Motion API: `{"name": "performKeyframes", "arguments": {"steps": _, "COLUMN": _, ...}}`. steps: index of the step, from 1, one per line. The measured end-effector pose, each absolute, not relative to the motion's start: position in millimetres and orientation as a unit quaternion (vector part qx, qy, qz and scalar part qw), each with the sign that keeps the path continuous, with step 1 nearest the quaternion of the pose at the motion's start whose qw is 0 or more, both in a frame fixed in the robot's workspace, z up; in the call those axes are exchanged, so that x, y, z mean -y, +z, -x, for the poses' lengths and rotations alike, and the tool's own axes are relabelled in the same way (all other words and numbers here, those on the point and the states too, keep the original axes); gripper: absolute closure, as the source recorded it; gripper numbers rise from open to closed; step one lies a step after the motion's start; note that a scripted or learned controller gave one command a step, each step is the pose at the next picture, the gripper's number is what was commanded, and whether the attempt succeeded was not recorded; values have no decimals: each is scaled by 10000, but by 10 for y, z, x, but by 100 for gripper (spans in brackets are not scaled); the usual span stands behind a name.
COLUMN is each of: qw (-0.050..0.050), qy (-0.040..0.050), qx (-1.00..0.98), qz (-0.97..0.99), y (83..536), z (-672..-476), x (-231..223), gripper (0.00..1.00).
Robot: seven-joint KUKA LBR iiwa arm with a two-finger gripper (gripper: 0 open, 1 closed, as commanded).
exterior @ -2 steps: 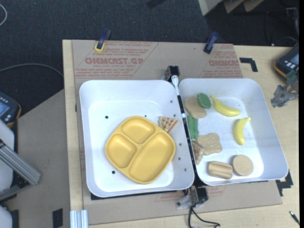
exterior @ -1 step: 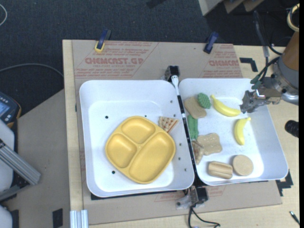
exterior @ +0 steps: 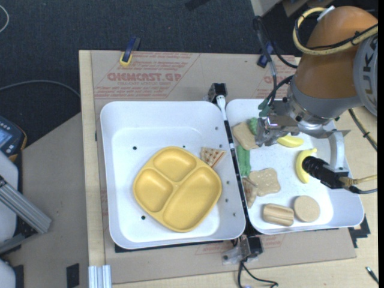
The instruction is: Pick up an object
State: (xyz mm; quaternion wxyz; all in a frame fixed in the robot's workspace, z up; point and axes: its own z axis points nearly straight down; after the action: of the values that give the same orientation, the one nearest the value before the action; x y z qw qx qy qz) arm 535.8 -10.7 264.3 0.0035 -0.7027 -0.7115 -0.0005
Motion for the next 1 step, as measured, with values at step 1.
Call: {"name": "performKeyframes", "arguments": {"steps": 1, "qw": 14, "qy": -18, "qx": 7110, "qz": 7032, "y": 2713, "z": -5298, "x": -780, "gripper": 100}}
